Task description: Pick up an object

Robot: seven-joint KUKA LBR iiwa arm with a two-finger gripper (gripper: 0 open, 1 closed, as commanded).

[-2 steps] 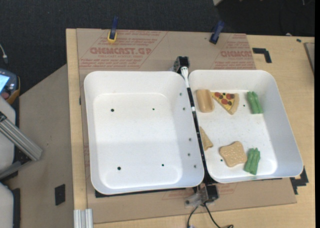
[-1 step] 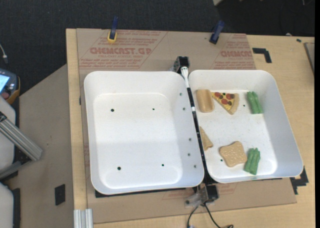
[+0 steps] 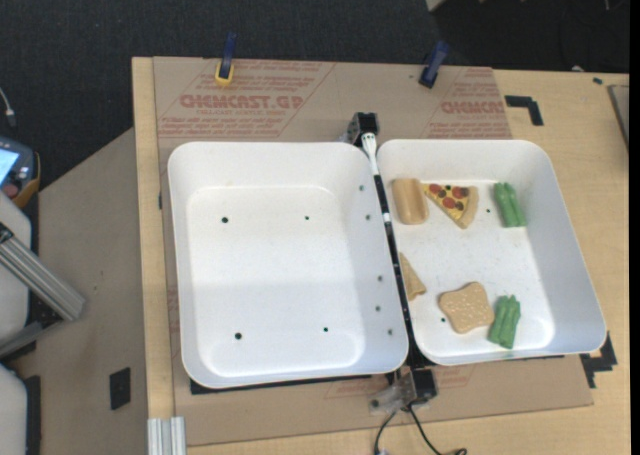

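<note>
Toy foods lie in the right bin (image 3: pixel 560 243): bread roll (image 3: pixel 408 200), pizza slice (image 3: pixel 452 201), toast (image 3: pixel 466 307), two green vegetables (image 3: pixel 508 205).

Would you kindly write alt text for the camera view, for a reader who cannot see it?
Two shallow white bins sit side by side on a cardboard-covered bench. The right bin holds toy food: a pizza slice, a bread roll, a toast slice and two green vegetables.

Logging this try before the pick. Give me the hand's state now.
Hand: cannot be told from this camera view.
</note>
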